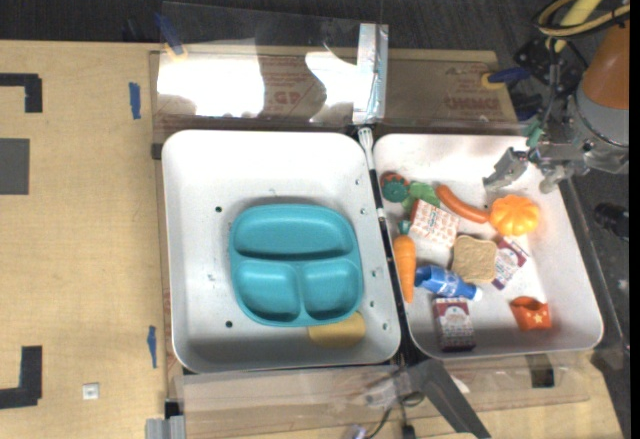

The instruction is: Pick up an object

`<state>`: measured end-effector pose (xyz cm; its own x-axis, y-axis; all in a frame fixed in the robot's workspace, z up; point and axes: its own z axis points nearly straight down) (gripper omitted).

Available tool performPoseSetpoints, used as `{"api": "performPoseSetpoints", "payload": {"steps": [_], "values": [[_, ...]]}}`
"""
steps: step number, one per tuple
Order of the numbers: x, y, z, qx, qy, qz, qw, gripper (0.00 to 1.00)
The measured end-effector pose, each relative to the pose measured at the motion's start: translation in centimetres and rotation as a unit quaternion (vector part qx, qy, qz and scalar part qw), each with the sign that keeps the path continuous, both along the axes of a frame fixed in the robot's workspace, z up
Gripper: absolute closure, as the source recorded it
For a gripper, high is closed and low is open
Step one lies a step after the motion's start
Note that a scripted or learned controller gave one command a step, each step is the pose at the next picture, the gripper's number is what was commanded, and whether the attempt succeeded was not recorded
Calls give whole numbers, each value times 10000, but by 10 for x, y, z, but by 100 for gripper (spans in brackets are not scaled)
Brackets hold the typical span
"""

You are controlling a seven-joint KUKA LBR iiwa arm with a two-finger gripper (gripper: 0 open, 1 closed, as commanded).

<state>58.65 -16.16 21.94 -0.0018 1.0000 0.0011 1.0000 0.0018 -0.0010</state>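
My gripper (525,173) hangs over the back right part of the right bin (585,327), open, with nothing between its fingers. Just in front of it lies a small orange pumpkin (515,214). A long orange carrot (462,204) lies to the pumpkin's left. Further items fill the bin: a red-and-white box (432,224), a slice of bread (474,258), a short carrot (403,262), a blue wrapper (445,282), a red carton (455,320), an orange piece (530,312) and a green item (397,190).
The left bin (190,177) holds a teal divided plate (297,262) and a yellow block (337,330) at its front edge. A clear plastic sheet (270,77) stands behind the bins. Cables (580,12) hang at the upper right by the arm.
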Motion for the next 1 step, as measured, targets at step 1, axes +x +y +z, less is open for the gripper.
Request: {"api": "performPoseSetpoints", "payload": {"steps": [1], "values": [[20, -25, -131, -16, -44, -434, 9990, 0]]}}
